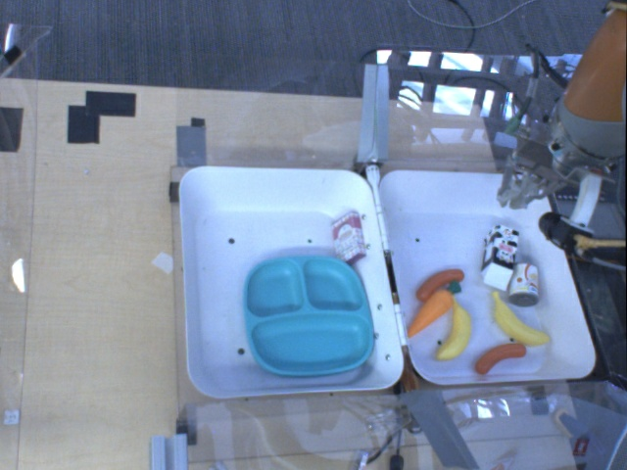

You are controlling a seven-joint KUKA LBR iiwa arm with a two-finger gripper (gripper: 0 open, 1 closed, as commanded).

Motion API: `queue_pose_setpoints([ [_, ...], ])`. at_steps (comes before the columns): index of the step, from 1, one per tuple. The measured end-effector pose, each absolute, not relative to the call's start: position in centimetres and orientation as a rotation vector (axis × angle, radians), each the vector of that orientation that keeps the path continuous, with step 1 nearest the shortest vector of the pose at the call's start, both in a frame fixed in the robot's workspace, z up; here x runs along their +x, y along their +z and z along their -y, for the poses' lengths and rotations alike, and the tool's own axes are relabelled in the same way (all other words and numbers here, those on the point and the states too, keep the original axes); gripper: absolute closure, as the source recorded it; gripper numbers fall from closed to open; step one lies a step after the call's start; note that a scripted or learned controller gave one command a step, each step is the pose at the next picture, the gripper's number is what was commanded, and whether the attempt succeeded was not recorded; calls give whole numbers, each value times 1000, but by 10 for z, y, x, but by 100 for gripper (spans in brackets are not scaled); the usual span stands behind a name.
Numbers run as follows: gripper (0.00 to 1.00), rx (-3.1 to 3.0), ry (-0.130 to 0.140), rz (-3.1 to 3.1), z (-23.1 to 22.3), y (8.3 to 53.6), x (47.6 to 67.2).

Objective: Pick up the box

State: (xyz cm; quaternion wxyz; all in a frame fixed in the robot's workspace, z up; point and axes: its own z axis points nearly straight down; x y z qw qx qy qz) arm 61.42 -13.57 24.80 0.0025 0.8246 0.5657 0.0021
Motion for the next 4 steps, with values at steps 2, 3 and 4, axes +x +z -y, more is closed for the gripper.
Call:
queue_pose_setpoints([
  [2, 100, 2616, 3, -1733, 197, 241, 488],
  [3, 100, 2610, 8, -1737, 196, 252, 490],
  [4, 100, 2703, 8, -1591, 148, 320, 496],
])
